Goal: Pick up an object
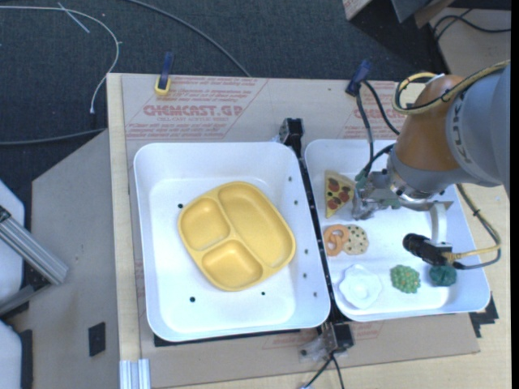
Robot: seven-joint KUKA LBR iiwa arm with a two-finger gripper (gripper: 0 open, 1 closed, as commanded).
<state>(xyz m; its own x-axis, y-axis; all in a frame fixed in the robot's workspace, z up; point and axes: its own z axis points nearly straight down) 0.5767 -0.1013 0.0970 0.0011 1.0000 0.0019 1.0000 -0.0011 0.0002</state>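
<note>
Your arm point(454, 128) reaching in from the right, bent low over the right bin point(466, 298), pincer point(362, 203) beside the pizza slice point(338, 193), grip state impossible to tell

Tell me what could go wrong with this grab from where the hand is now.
1. The hand is low beside the pizza slice, near the bin's left wall; the flat slice may slide against the wall rather than lift.
2. The pretzel and cookie touch each other just below; the hand could nudge both.
3. A loose cable trails over the bin and could snag.
</note>
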